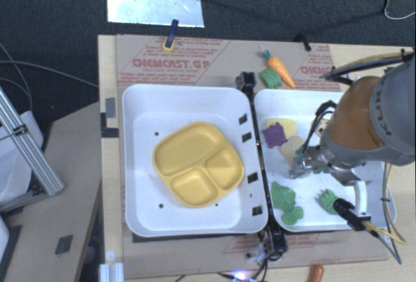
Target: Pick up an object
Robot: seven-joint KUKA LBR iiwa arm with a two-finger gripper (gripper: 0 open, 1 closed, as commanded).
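Note:
The right bin (364,225) holds a purple grape bunch (275,135) lying on a pale yellow piece (288,123), with another pale piece (292,148) just below it. Green leafy toys lie at the front: one (282,195) with a smaller one (292,214) by it, and one (327,198) further right. My gripper (301,167) is low inside the right bin, beside the lower pale piece and above the green toys. The arm's grey and orange wrist (354,121) covers the bin's right half.
The left bin (140,118) holds a yellow divided plate (198,162). A toy carrot (281,67) and a green toy (270,78) lie on the bench behind the right bin. A blue and yellow tool (171,36) lies at the bench's back.

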